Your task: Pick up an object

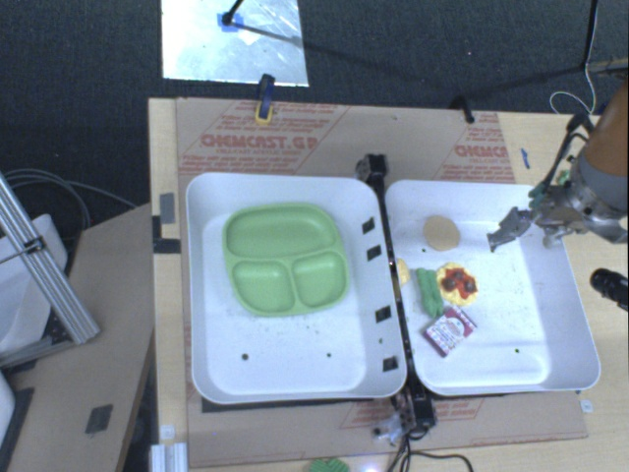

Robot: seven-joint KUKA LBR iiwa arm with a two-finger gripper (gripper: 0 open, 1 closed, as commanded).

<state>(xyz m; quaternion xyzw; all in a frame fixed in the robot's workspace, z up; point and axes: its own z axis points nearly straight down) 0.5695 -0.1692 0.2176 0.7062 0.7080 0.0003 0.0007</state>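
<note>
- My hand [513, 230] hangs over the right bin [565, 293], up near its far right side. Can't tell how it's set.
- Closest thing to it is the tan round piece [442, 232], off to its left, apart from it.
- Nearer the camera: a green pod [428, 291], a red-and-yellow toy [458, 282] and a red packet [450, 331].
- The left bin [211, 352] holds a green divided plate [285, 260].

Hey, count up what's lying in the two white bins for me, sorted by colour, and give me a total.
Green: 2, the divided tray in the left bin and a small green piece in the right bin
Tan: 1, a round piece
Yellow and red: 1
Red and white packet: 1
Total: 5
</note>
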